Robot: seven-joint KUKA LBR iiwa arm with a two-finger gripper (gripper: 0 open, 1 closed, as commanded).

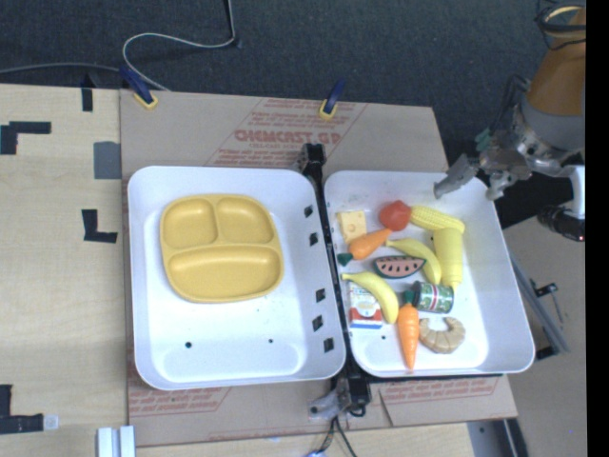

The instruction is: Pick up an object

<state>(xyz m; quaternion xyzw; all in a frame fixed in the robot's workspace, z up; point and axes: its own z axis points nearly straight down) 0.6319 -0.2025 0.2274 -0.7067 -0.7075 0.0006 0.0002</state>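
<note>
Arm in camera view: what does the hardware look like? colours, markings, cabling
The arm is grey metal with an orange band above the wrist, rounded and glossy. Below it sits a pale grey wrist section, then the gripper, which ends in grey metal jaws. A white block sits at its side. No lettering is legible, and no cable can be made out along the arm.

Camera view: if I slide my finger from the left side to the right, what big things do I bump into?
Yellow divided plate → cheese wedge → red tomato → corn cob → gripper.
</note>
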